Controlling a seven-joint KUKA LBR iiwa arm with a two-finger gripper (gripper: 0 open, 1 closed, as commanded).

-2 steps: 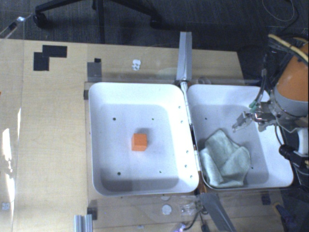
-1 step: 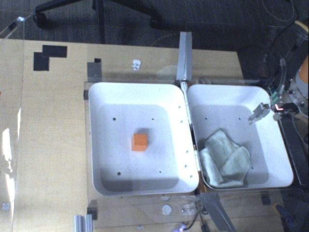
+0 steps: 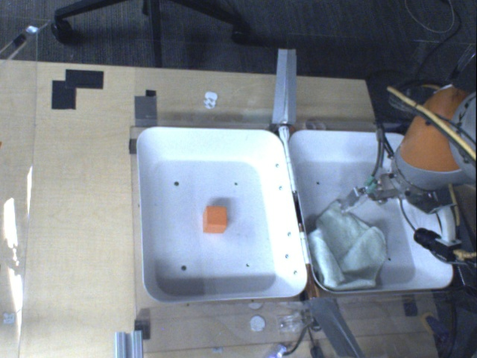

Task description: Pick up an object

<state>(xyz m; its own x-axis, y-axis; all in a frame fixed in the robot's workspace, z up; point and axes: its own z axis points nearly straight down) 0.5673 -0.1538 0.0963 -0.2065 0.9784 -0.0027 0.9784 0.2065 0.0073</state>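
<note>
Pale wood-grain counter carrying two shallow white bins side by side, both smooth plastic with rounded corners and small dark dots on their floors. Left bin: one small orange block, cube-shaped, matte, sitting near the middle of the floor, apart from every wall. Right bin: a crumpled pale grey-green cloth, soft and folded on itself, bunched in the near left corner against the dividing wall. Arm enters from the right, with its orange band above the wrist and cables looping beside it. End effector sits low over the right bin at the cloth's far edge, thin metal parts reaching toward the fabric; whether it touches or grips the cloth cannot be told, and its opening is too small and cluttered to read.
</note>
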